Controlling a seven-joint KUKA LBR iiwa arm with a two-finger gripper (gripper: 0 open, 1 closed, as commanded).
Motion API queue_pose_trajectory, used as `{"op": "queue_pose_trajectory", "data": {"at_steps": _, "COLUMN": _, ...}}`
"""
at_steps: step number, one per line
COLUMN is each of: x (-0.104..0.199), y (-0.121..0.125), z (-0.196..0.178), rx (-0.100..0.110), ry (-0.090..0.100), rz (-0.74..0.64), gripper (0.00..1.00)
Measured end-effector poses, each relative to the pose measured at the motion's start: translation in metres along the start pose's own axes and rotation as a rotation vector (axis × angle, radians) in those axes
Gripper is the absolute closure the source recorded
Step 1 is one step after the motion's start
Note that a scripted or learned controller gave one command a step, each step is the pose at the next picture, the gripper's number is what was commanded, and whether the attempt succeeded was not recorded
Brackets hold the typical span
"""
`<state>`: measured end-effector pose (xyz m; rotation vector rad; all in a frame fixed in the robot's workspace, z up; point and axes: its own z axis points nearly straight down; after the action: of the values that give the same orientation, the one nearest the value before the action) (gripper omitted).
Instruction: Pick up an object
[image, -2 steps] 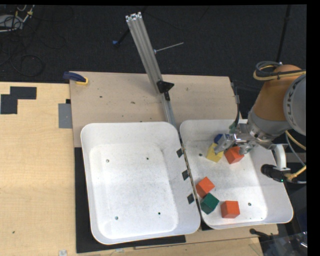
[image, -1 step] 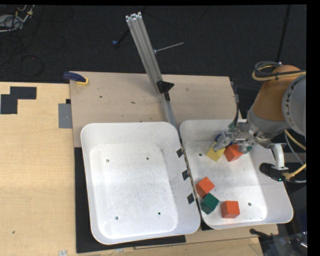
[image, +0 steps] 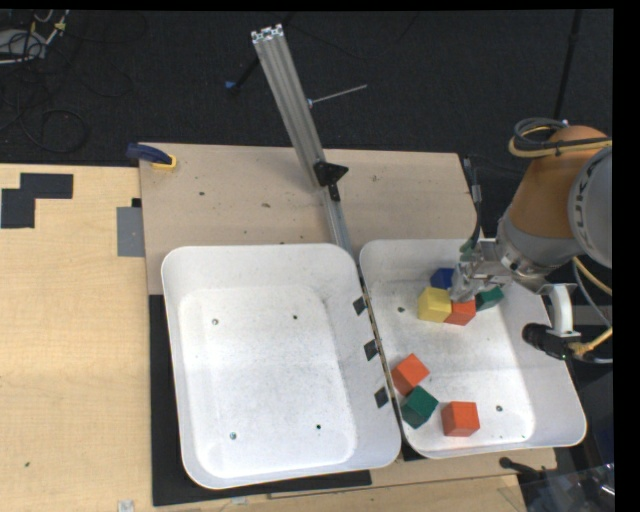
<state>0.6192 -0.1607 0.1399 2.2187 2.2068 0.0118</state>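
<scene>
A: Where is the gripper (image: 468, 288) seen?

B: It is lowered into the right bin (image: 540, 400), at the bin's far side, directly over a tight cluster of blocks. A yellow block (image: 434, 305) is set at the cluster's left, a blue block (image: 442, 277) lies just behind it, a red block (image: 461, 313) is touching the yellow one on its right, and a green block (image: 490, 297) is tucked under the arm's wrist.

A: Is anything clamped by the claw?

B: That cannot be told (the fingertips are lost among the blocks).

A: And the other objects?

B: Three are found nearer the front of the same bin: an orange block (image: 409, 372) by the dividing edge, a dark green block (image: 419, 406) just below it, and a second orange block (image: 460, 417) to its right. The left bin (image: 200, 270) is placed beside it.
</scene>
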Motion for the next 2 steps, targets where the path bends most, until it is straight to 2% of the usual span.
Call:
{"op": "queue_pose_trajectory", "data": {"at_steps": 1, "x": -0.003, "y": -0.004, "z": -0.062, "rx": 0.01, "ry": 0.002, "rz": -0.002, "gripper": 1.0}}
{"op": "queue_pose_trajectory", "data": {"at_steps": 2, "x": -0.008, "y": -0.001, "z": -0.126, "rx": 0.009, "ry": 0.002, "rz": -0.005, "gripper": 1.0}}
